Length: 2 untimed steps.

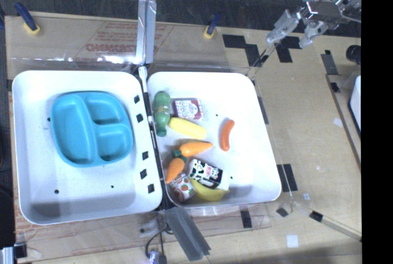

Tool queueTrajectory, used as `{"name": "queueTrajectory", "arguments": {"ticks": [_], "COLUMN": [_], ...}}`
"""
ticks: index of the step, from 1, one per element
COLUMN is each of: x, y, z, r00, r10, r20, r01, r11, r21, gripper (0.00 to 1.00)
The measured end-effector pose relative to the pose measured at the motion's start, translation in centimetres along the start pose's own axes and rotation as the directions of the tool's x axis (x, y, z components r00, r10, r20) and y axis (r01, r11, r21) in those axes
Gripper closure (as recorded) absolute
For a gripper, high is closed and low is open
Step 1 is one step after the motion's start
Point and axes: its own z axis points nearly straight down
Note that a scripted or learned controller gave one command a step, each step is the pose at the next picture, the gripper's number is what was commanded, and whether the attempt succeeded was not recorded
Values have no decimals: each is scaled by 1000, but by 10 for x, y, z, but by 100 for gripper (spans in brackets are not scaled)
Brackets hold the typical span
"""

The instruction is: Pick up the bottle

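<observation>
Not started, by the look of it: gripper [293, 28] sits above the bench off the right bin's [261, 134] far right corner, well apart from the contents. Jaws look parted, nothing between them. Green bottle [161, 112] lies in the right bin against its left wall, just beside a banana [187, 128]. Also there: 2 carrots, sausage [226, 134], red packet [186, 108], cow-print carton [206, 173]. Left bin [31, 152] holds 1 blue divided tray [92, 128]. Whole approach, grasp and lift remain.

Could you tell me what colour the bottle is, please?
Green, seen in the camera view: the bottle.
</observation>
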Motion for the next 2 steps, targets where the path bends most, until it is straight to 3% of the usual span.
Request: {"name": "queueTrajectory", "arguments": {"ticks": [1,2], "x": [23,76], "y": [9,22], "z": [159,220], "r00": [996,1000], "r10": [-87,-16], "r20": [-1,-1], "r01": [87,16], "r11": [996,1000], "r21": [4,4], "gripper": [0,0]}}
